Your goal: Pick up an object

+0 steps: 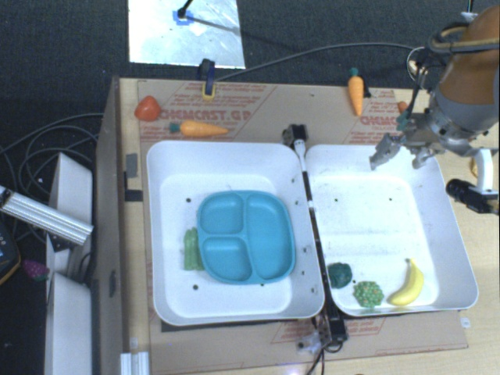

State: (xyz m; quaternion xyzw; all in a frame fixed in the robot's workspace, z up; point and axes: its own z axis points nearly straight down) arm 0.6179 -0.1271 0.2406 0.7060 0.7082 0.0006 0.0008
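My gripper [402, 155] hangs open above the far edge of the right bin [367, 209], with nothing between its fingers. At that bin's near edge lie a yellow banana [408, 284], a light green bumpy ball [368, 293] and a dark teal lump [339, 274]. The left bin [172, 209] holds a blue divided plate [244, 236] with a green pod [191, 249] lying along its left side.
On the cardboard behind the bins lie a tomato [147, 108], a carrot on its side [201, 129] and a second carrot [356, 93]. A clamp [296, 136] sits where the two bins meet. Cables trail at the left.
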